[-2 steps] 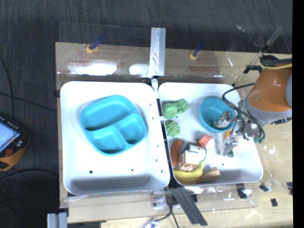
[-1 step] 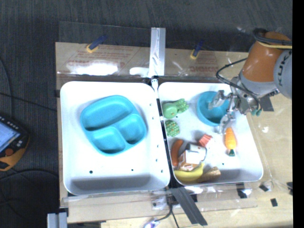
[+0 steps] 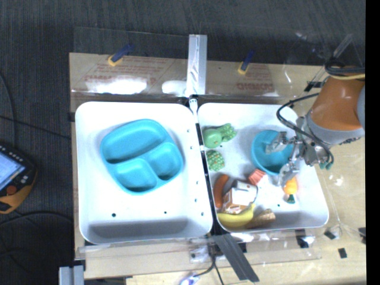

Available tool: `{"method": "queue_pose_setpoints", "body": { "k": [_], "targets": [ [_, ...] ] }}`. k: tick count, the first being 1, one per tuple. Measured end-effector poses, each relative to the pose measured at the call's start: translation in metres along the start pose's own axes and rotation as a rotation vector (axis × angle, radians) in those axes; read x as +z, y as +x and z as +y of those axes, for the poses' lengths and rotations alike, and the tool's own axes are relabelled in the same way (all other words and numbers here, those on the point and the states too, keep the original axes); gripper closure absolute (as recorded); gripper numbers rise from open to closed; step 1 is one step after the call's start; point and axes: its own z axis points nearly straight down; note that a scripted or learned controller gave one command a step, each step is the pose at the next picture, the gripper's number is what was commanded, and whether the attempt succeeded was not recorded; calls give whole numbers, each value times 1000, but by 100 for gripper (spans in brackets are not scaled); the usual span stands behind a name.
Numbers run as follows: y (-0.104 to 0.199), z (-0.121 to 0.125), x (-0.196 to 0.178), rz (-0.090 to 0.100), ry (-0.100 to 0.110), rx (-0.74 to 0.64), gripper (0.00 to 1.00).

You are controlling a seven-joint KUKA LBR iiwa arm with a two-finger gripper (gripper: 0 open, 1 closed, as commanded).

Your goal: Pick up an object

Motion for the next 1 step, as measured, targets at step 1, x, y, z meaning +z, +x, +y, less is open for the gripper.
{"method": "queue_pose_setpoints", "body": {
  "k": [1],
  "targets": [
    [31, 3, -1, -11, 1, 89, 0]
  ]
}}
